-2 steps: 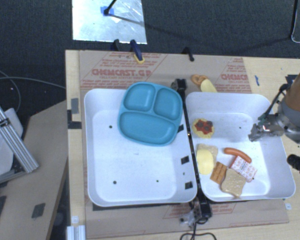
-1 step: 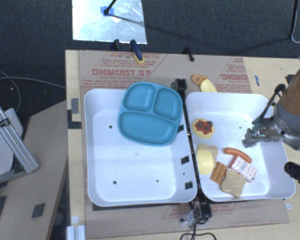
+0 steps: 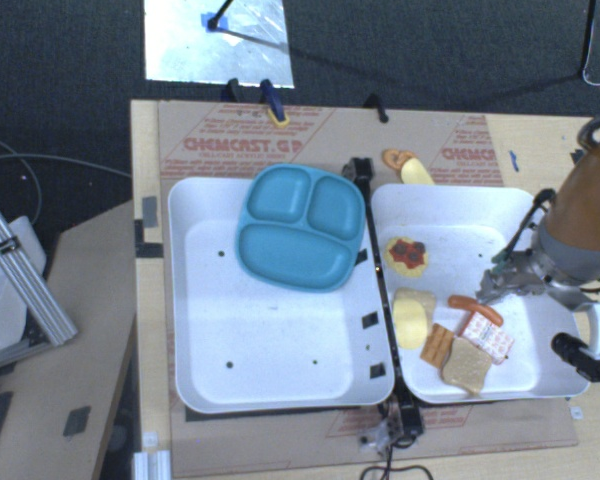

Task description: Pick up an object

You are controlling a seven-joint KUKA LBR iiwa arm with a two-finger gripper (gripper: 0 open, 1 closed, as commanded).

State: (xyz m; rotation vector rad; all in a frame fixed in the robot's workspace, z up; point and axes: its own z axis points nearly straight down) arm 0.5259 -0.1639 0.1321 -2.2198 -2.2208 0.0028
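The right bin (image 3: pixel 450 213) holds several toy foods. There is a round pizza piece (image 3: pixel 407 255), a pale yellow block (image 3: pixel 411 319), a brown waffle piece (image 3: pixel 437 345), a tan bread slice (image 3: pixel 467 367), a red-and-white packet (image 3: pixel 491 337) and an orange sausage (image 3: pixel 475 309). My gripper (image 3: pixel 494 284) hangs low over the bin's right half, just above and to the right of the sausage. Nothing can be seen held in it.
A blue divided plate (image 3: pixel 302 226) lies in the left bin (image 3: pixel 210 308), resting against its back right corner. A yellow and orange toy (image 3: pixel 410 167) lies on the cardboard behind the right bin. The arm's grey body (image 3: pixel 585 228) covers the bin's right rim.
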